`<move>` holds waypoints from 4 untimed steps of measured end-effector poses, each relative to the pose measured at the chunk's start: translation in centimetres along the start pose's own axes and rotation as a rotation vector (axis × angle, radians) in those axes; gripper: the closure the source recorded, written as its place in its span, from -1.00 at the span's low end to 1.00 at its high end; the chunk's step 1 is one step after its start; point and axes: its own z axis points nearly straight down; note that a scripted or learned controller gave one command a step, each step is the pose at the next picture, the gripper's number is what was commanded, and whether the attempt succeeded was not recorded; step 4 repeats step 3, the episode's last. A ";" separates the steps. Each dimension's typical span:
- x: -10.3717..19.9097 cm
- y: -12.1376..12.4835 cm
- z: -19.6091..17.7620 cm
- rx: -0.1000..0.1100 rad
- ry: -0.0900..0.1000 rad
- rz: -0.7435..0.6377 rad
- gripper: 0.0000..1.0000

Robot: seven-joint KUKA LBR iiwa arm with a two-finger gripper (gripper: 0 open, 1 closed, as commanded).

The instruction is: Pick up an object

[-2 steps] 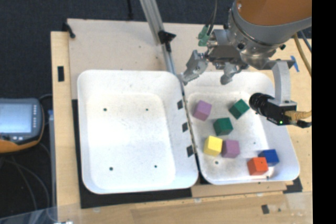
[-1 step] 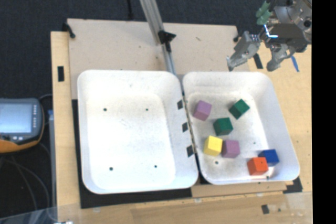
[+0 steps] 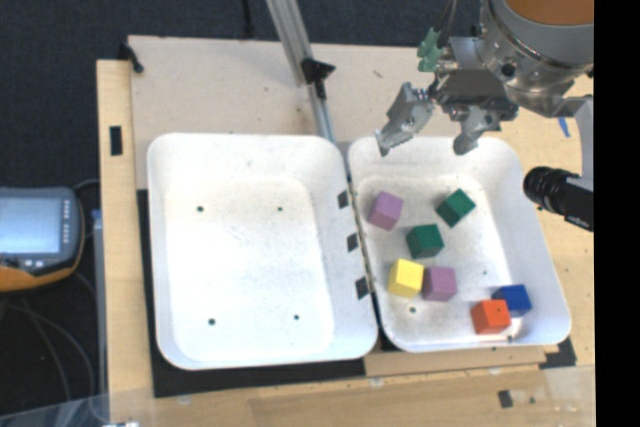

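From above, the jaws hang spread apart with nothing between them, over the far rim of the right bin. Below them, toward the near side, lie the blocks: a purple block and a green block nearest, then another green block, a yellow block, and farthest an orange block.

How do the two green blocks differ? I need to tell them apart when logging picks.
The upper green block sits turned like a diamond near the right bin's far side; the lower green block sits squarer, nearer the middle, close above the yellow block. Both look alike in colour and size.
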 end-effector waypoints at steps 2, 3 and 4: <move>-6.2 12.1 4.1 0.004 -0.003 0.010 -1.00; -6.1 12.0 3.7 -0.002 -0.002 0.007 -1.00; -6.1 12.0 3.7 -0.002 -0.002 0.007 -1.00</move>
